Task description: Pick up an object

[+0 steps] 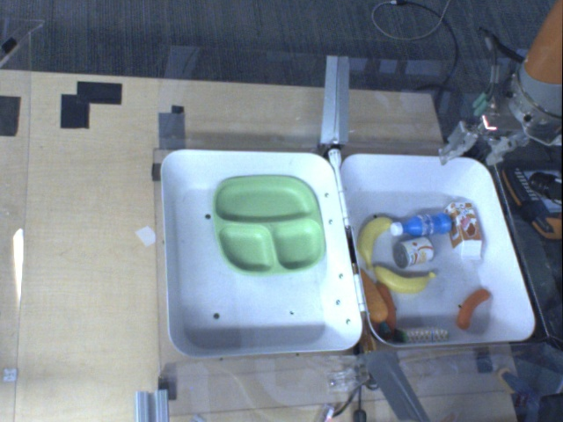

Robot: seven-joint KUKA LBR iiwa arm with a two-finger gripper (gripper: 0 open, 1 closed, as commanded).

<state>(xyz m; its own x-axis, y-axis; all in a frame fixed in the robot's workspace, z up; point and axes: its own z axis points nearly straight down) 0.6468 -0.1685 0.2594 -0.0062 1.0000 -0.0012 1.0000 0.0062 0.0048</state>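
Above the right bin's (510, 319) far right corner hangs the end effector (479, 141), fingers spread, grasping nothing. Below it lie a banana (380, 251), bottle (425, 226), can (413, 253), carton (464, 227) and sausage (472, 307). Beside it, the left bin (189, 262) carries a green tray (268, 222).

A light wooden bench (79, 262) has black squares (91, 102) on it (near the far left). Behind it lies dark blue carpet (220, 16). A thin black cable (422, 11) loops across that floor.
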